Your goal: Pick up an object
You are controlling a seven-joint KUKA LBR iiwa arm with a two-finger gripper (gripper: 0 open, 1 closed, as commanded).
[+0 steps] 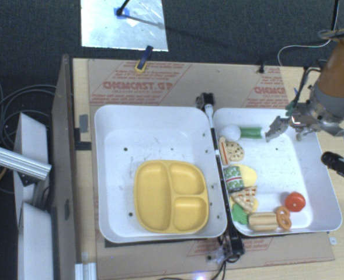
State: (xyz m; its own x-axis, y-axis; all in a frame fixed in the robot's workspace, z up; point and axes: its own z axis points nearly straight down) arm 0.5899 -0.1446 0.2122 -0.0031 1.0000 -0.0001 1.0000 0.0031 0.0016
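I'd go for the tomato (295, 201) near the right bin's (312, 156) front-right corner: looks like light, hard, slick plastic, so pinch across its widest part; claw (288, 127) hovers spread and empty at the back.

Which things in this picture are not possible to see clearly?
- Gripper, camera view: small and blurred; its opening is unreadable.
- Arm: cut off by the right edge.
- Toy foods along the right bin's left wall: piled together, some partly covered, too small to identify.
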